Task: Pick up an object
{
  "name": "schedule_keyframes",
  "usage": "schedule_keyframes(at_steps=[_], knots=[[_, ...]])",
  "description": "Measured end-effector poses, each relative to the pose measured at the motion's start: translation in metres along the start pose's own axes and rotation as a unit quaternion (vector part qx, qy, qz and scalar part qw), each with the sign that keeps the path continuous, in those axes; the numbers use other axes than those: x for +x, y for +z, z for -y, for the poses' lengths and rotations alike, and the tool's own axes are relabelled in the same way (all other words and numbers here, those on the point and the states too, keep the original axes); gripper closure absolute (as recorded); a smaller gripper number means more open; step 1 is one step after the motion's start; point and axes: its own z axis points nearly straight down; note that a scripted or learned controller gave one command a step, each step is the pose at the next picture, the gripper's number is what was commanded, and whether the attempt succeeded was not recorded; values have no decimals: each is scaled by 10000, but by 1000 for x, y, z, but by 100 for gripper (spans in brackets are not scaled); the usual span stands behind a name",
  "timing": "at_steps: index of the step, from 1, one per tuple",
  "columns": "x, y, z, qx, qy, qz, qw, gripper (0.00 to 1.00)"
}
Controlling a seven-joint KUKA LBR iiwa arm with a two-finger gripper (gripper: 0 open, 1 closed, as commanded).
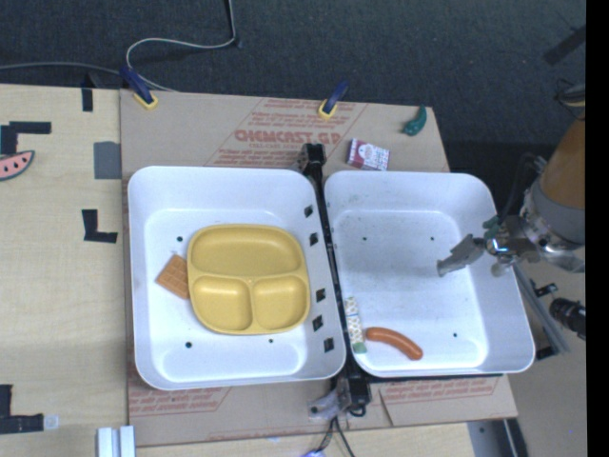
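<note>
Two white bins sit side by side on the surface. The right bin holds an orange sausage-shaped object near its front edge, toward the front-left corner, with a small printed packet just beside it against the left wall. The left bin holds a yellow divided plate at its centre with a tan cracker-like piece tucked under the plate's left edge. The tool hangs over the right half of the right bin, near its right wall, well apart from the sausage; nothing is seen between its fingers, and whether it is set wide or narrow cannot be told at this angle. Risks, as judged: a straight descent here meets bare bin floor. If the sausage is targeted, its rounded shape may roll or slip out, and its nearness to the front wall could block one finger.
</note>
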Motion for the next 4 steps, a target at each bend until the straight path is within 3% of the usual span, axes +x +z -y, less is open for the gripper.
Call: schedule_keyframes(at_steps=[1, 2, 3, 4], knots=[[-2, 145, -31, -28, -6, 3, 10000, 0], [-4, 136, -31, -29, 4, 15, 10000, 100], [-4, 136, -31, -27, 4, 13, 10000, 0], [-14, 146, -63, -13, 3, 1, 10000, 0]])
